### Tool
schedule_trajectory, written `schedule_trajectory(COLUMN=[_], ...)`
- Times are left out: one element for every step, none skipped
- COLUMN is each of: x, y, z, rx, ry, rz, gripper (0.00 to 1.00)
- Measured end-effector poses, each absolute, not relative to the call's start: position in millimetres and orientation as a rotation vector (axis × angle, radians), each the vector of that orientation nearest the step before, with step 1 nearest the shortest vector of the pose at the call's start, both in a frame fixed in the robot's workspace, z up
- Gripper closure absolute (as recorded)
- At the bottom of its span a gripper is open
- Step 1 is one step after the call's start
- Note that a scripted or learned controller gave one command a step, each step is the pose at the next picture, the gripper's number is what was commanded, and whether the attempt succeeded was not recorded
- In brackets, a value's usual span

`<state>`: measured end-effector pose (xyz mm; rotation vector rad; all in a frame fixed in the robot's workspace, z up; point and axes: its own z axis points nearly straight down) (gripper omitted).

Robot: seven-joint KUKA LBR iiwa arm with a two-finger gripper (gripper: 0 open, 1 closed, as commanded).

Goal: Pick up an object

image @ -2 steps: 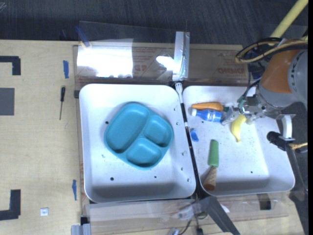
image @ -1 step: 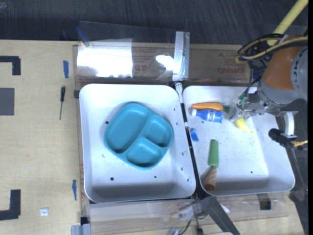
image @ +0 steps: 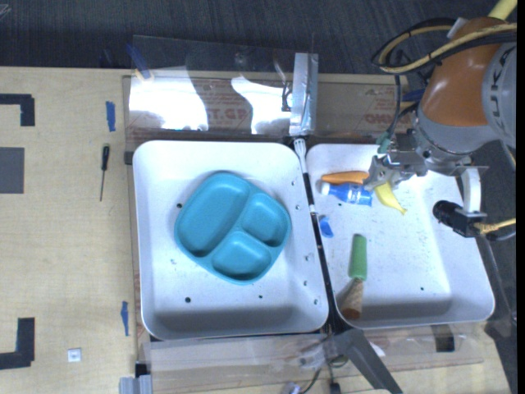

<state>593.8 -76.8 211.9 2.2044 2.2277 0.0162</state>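
Camera view | green brush (image: 358,258) long axis near-vertical, bristles toward near rim | hand (image: 392,164) closure: cannot tell

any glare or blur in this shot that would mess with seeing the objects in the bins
In the camera view, strong white glare washes out the clear panel behind the left bin. The bins themselves are evenly lit, with soft shadows. The blue tray and green brush read clearly; the small items under the gripper look slightly soft.
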Motion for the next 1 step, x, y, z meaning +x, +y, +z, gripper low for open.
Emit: schedule_trajectory(x=[589.7], y=[-81.5], z=[240.6], rx=[2.142], ry=[2.292], rz=[0.003], gripper=[1.00])
